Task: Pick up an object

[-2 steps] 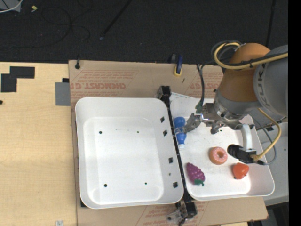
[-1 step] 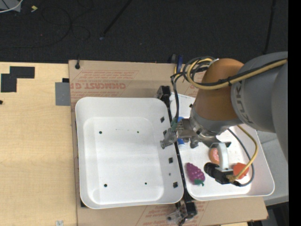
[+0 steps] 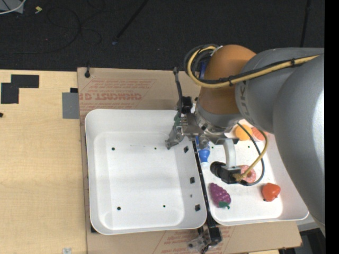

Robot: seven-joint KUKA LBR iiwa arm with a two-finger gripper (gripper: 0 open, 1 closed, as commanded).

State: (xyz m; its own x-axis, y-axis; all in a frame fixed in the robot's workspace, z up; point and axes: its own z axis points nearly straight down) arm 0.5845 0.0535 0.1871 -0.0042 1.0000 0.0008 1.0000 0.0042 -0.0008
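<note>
Two shallow white bins sit side by side on the desk (image 3: pixel 37 157), on top of a cardboard sheet (image 3: pixel 127 89). The end effector (image 3: pixel 175 136) hangs over the far corner of the left bin (image 3: pixel 137 179), right next to the edge where the two bins meet. From this angle there's no telling how wide it's open or whether it's got hold of anything.

All the pickable stuff is on the other side of that edge from the end effector, in the right bin (image 3: pixel 249 208):

- a small blue item (image 3: pixel 204 155) is the closest one, just beside the end effector, a bit toward the near side
- a purple grape bunch (image 3: pixel 221 194) lies further toward the near side, close to the dividing edge
- a red piece (image 3: pixel 270 191) is well apart from it, out toward the near right of the view
- an orange piece (image 3: pixel 242 133) peeks out from under the arm — mostly hidden, so what it is stays unclear
</note>
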